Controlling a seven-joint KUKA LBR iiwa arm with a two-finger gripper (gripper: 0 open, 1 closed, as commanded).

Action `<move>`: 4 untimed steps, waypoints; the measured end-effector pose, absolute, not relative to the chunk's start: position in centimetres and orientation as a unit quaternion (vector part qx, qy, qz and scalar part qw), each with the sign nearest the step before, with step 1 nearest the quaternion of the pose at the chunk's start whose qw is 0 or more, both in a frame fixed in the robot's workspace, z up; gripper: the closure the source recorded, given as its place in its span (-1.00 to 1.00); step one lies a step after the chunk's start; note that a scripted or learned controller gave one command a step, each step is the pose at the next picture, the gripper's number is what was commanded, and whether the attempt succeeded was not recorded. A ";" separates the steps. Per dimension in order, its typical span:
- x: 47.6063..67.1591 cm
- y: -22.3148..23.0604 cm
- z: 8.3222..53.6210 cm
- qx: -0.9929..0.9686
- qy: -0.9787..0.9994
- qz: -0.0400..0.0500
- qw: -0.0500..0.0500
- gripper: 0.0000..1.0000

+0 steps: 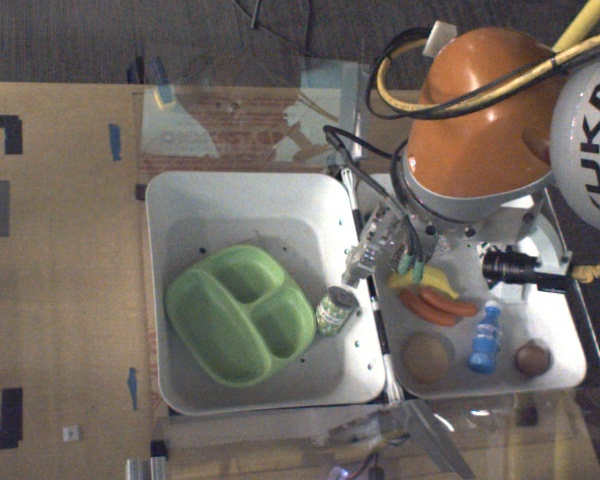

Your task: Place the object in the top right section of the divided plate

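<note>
Hovering: gripper [365, 258] above left bin [180, 208] | fingers unreadable (blurred) | can [335, 311] beside green plate [240, 313]

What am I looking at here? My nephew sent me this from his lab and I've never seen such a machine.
This is one picture, taken by a camera fixed above a workbench and looking down at a slant. The big orange and grey shape at the top right is a robot arm; it reaches in from the right, and its gripper hangs over the seam between two shallow white bins.

The left bin holds a green divided plate and a small can lying beside the plate's right edge. The right bin holds a banana, a red sausage-like item, a blue bottle and two brownish round things.

I cannot tell whether the gripper holds anything.
</note>
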State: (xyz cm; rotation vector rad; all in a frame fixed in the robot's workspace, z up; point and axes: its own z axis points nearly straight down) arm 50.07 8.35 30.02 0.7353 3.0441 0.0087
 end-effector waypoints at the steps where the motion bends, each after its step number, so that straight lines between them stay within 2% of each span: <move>1: 48.0 10.5 21.2 0.189 0.982 0.001 0.000 1.00; 2: 48.0 13.5 19.8 0.069 0.998 0.001 0.000 1.00; 3: 55.8 11.7 22.7 -0.100 0.995 0.001 0.005 1.00; 4: 49.7 5.6 18.5 -0.251 0.968 0.001 0.001 1.00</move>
